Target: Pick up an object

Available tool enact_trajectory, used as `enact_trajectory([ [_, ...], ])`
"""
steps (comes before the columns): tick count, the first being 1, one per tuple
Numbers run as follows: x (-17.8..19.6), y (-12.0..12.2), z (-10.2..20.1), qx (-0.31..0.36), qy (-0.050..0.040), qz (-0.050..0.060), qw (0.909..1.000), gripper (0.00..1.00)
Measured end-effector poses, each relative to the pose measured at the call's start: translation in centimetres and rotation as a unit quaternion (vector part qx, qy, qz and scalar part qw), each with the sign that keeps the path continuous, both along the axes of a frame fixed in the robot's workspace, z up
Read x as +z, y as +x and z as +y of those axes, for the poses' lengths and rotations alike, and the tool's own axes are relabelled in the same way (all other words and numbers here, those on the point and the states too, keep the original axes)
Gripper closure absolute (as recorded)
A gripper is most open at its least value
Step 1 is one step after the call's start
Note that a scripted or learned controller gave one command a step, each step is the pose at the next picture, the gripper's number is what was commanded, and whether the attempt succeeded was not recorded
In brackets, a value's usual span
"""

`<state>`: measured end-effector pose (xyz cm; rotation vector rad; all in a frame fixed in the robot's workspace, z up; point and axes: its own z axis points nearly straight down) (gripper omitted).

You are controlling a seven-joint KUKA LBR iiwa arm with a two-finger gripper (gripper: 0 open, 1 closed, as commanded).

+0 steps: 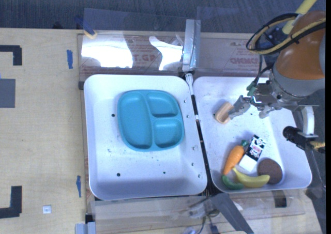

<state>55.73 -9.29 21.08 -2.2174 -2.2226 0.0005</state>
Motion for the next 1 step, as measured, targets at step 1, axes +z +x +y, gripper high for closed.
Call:
enact_trajectory([
  [1, -9.85, -3.60, -1.45, -0.010, -0.0029, -0.018, 0.9998, 0.00],
])
